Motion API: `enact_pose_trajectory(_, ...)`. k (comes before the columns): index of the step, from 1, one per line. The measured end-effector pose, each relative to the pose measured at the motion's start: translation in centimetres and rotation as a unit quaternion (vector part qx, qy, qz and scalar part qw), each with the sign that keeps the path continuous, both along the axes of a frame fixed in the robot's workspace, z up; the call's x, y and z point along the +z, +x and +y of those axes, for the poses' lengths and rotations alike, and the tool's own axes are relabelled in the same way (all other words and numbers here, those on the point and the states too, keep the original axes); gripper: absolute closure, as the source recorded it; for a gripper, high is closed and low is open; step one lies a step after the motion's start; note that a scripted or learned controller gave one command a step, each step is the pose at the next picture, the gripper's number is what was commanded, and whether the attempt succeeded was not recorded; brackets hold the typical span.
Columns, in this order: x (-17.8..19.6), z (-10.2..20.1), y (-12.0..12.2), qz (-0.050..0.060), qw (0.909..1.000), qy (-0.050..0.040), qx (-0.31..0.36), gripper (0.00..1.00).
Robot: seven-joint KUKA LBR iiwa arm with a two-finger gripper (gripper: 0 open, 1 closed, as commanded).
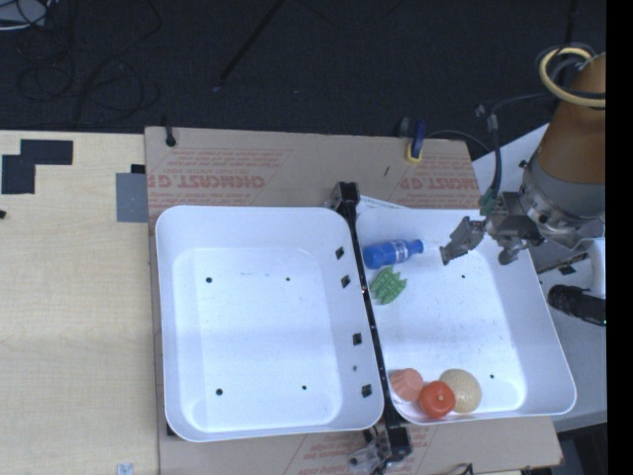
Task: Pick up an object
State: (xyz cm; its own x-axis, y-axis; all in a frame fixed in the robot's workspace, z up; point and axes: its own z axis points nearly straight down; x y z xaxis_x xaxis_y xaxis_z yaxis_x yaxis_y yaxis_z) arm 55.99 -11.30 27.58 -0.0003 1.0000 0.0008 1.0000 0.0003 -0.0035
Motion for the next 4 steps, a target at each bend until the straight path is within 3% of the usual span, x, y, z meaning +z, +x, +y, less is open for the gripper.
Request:
enact_pose_trajectory(1, 1.0, 0.0, 0.0, 0.001, 1.0, 0.0002, 0.001, 1.0)
enact_pose_trajectory(2, 0.7, 6.0, -1.3, 0.001, 1.0, 0.0009, 0.003, 1.0)
enact_pose_trajectory(3, 3.8, -3.4, 2.1, -0.003, 1.0, -0.0029, -0.003, 1.0)
enact_pose_trajectory(4, -2.3, 5.0, -2.1, 0.004, 1.0, 0.0019, 0.003, 1.0)
